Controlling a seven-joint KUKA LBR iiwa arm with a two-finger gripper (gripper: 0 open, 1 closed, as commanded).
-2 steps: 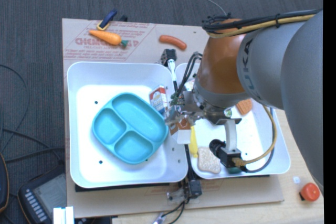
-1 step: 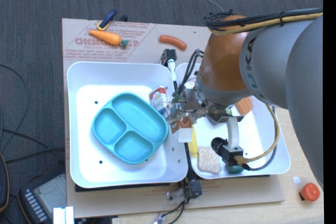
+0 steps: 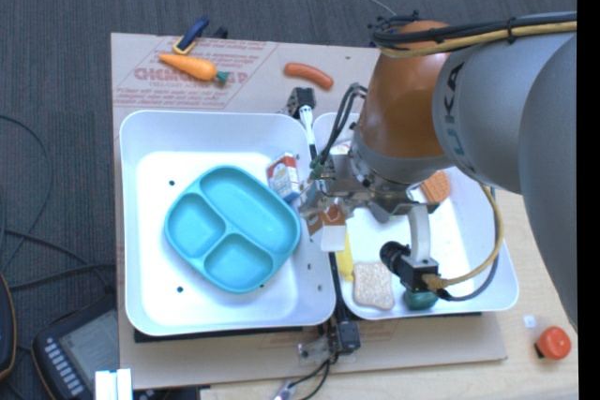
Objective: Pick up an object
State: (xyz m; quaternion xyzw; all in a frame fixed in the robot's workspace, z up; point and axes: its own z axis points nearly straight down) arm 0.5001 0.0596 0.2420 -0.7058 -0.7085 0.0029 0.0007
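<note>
The grey arm with its orange band reaches in over the right-hand shallow white bin [image 3: 502, 290], its end effector [image 3: 330, 201] low at the divide between the two bins; the wrist body covers the tip, so whether it is parted or closed, and whether it has hold of anything, cannot be told. The step in hand appears to be the descent onto a candidate object. Nearest candidates: a small brown-and-white packet [image 3: 330, 222] directly beneath the end effector, a red-and-white wrapper [image 3: 283, 176] just to its left inside the left-hand white bin [image 3: 131, 229], and a yellow banana-like piece [image 3: 346, 259] just below. Nearer the camera lie a beige textured sponge-like block [image 3: 373, 286] and a dark teal rounded object [image 3: 420, 300]. The next move calls for closing on one item alone and lifting clear — crowding at the bin walls could spoil the grasp. Well to the left rests a blue three-compartment plastic plate [image 3: 232, 228]; beyond the bins, on the worktop [image 3: 441, 361], lie a toy orange carrot [image 3: 190, 67] and a toy sausage [image 3: 308, 75].
</note>
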